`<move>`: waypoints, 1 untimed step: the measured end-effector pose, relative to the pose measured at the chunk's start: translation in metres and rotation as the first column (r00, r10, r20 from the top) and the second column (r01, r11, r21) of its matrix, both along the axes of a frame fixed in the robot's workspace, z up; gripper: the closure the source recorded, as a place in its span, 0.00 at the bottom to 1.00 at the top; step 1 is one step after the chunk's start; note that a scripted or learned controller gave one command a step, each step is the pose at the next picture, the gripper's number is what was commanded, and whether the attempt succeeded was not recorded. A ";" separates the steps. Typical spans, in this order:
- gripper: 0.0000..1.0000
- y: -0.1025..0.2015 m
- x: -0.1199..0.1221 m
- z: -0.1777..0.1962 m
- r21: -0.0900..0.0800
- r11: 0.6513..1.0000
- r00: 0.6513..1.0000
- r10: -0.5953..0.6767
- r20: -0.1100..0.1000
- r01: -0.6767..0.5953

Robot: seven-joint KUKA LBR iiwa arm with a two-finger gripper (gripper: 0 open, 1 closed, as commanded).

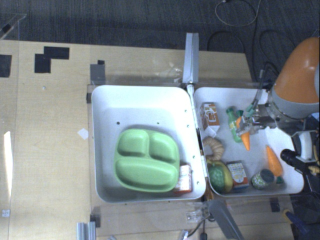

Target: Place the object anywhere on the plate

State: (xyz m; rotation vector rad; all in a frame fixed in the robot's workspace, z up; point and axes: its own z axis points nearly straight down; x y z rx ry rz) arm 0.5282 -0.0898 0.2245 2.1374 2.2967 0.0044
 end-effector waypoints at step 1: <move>1.00 0.090 -0.024 -0.023 0.000 0.974 0.974 0.226 -0.001 -0.226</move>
